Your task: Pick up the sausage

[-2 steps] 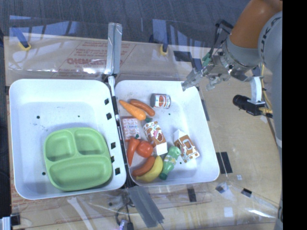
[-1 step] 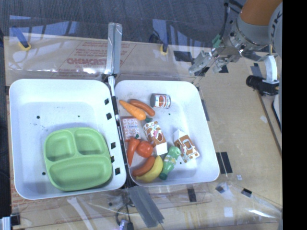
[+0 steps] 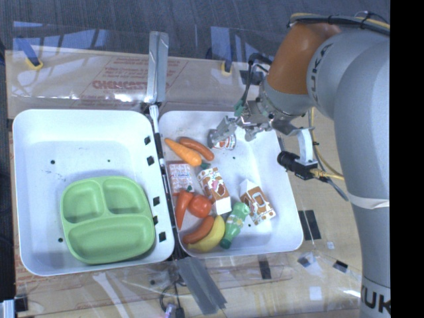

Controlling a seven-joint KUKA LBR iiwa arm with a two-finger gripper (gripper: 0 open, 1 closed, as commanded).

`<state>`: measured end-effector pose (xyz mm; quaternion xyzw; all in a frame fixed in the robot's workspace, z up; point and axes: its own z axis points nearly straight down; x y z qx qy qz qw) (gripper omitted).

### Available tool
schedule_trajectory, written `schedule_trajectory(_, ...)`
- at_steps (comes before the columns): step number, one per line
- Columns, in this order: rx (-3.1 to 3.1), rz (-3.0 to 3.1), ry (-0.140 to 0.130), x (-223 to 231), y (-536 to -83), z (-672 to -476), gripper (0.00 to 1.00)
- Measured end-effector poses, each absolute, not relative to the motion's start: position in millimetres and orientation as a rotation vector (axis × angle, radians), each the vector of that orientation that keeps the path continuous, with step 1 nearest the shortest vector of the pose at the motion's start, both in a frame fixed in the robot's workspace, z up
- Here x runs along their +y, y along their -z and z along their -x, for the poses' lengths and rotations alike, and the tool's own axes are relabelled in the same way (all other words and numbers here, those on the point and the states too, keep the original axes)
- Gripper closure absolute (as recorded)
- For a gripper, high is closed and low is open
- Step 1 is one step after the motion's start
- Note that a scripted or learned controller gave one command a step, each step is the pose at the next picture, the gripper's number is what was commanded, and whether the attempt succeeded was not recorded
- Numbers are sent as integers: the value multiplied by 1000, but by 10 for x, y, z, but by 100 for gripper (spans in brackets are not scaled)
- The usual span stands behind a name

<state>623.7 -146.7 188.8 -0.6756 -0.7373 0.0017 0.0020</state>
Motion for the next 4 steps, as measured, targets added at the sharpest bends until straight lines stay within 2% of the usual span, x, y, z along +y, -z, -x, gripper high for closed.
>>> schedule_trajectory(1, -2317, 2125, 3, -1088, -958, -5700, 0)
schedule_trajectory(2, -2468, 1940, -1, -1316, -977, -4762, 0)
schedule_trajectory(3, -2026, 2398, -3, -949, -912, -5196, 0)
schedule_trajectory(4, -1974, 2439, -4, -988, -1142, -5040, 0)
